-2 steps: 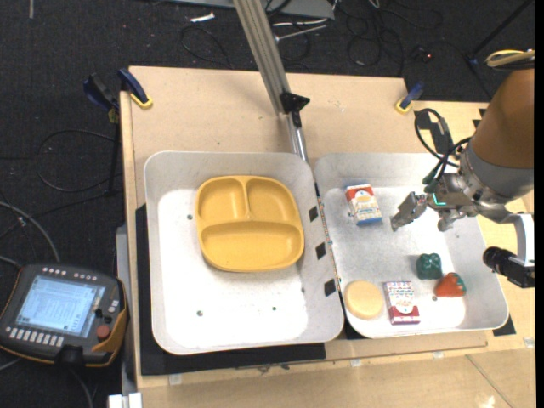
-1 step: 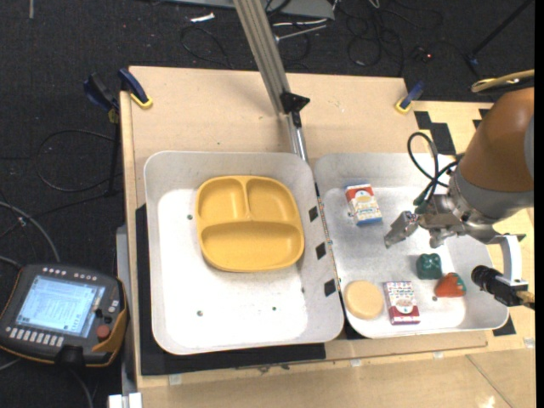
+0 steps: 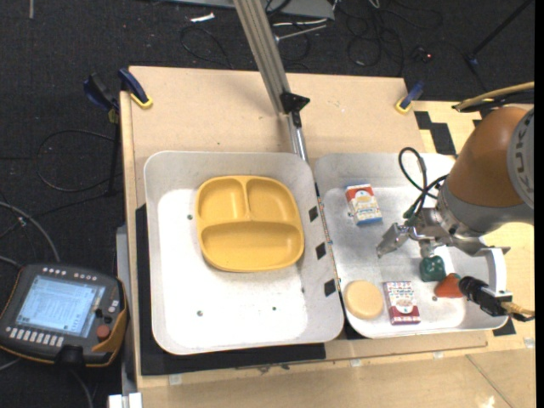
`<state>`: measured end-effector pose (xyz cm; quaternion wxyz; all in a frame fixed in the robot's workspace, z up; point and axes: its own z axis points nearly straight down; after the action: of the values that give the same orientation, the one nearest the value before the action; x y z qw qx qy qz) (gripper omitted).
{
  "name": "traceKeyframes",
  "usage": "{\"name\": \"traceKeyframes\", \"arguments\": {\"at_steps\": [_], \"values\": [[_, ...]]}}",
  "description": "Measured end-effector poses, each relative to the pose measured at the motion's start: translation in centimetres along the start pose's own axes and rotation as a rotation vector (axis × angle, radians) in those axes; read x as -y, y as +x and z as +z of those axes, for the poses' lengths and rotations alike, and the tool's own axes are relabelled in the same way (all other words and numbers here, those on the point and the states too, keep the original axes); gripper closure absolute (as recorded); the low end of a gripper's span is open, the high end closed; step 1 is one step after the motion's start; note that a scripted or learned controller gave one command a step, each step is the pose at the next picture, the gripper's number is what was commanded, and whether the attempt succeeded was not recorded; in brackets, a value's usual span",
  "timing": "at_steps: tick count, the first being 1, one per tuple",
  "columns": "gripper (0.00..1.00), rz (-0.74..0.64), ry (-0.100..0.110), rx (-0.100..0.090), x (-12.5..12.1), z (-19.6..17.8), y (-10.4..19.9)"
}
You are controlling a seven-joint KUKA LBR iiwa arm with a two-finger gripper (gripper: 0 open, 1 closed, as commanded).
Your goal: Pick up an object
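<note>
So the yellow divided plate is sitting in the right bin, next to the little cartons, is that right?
Not quite. The camera view shows the yellow divided plate in the left bin. The two little cartons lie in the right bin, apart from it.

Count, by kind:

White bins: 2, side by side on the bench (image 3: 212,117) — left bin (image 3: 170,313) and right bin (image 3: 340,172).

Yellow divided plate (image 3: 250,223): 1, three compartments, in left bin.

Small cartons: 2, both in right bin — far carton (image 3: 364,204), near carton (image 3: 402,303).

Tan round disc (image 3: 364,299): 1, right bin, near-left corner.

Green object (image 3: 434,268): 1, right bin.

Red object (image 3: 448,286): 1, right bin, just beside the green one.

Clamps at far bench corners: 2 — left clamp (image 3: 136,90), right clamp (image 3: 410,97).

Handheld pendant (image 3: 61,311): 1, left of bench.
</note>
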<state>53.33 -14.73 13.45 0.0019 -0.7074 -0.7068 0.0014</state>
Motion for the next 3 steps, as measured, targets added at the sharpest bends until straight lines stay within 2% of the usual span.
{"name": "traceKeyframes", "arguments": {"at_steps": [1,2,3], "values": [[0.0,0.0,-0.005,0.001,-0.1,4.0,0.0],[1.0,0.0,-0.008,0.001,-0.1,2.8,0.0],[1.0,-0.003,-0.009,0.002,-0.1,-1.4,0.2]]}}
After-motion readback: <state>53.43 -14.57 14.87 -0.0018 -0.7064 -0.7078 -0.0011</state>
